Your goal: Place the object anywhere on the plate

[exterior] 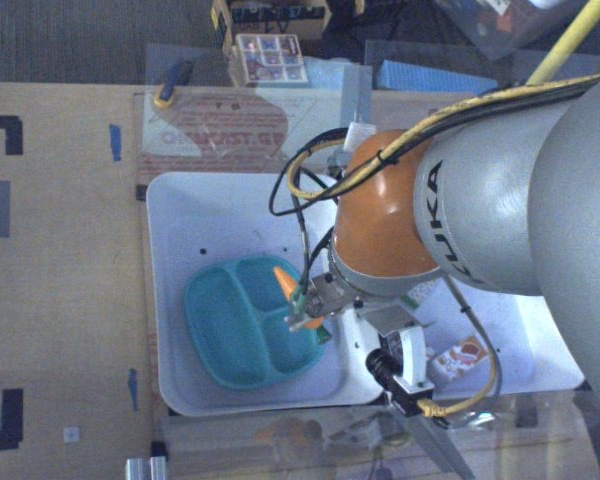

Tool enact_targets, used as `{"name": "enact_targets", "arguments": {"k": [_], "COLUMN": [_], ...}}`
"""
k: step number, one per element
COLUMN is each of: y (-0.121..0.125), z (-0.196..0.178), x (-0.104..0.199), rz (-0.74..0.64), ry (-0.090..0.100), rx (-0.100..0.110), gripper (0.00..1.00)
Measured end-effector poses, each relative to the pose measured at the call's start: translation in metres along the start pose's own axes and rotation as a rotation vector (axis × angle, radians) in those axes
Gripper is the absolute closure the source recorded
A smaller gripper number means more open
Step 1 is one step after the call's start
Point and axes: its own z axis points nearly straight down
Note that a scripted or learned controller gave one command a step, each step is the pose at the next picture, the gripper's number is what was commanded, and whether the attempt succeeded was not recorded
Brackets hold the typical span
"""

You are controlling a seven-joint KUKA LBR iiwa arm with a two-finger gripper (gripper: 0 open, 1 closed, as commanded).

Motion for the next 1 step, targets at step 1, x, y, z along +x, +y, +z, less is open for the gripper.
{"name": "enact_targets", "arguments": {"k": [1], "y": [0.0], "z": [-0.0001], "x": [-0.0005], "rz": [0.001], "ry": [0.0], "rx": [0.0], "gripper": [0.0]}}
